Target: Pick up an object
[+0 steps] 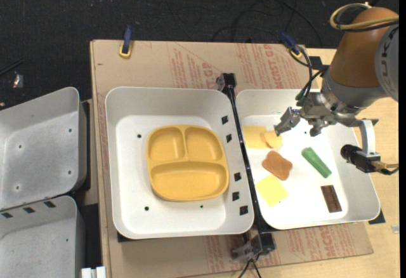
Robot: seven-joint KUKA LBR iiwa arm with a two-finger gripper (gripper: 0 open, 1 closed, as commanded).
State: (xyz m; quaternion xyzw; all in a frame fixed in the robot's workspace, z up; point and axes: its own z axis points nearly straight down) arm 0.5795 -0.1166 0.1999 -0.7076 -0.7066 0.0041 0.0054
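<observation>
Only readable stuff from my end: red print on the cardboard sheet (190, 58) under the bins, reversed, can't make out words. Arm (365, 48) shows "UK".

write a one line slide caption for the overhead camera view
Claw above the right bin of toy food; yellow divided tray in the left bin.

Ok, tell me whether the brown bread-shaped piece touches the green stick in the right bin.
Apart. The camera view shows bare white bin floor between the brown bread-shaped piece and the green stick, which lies to its right.
</observation>
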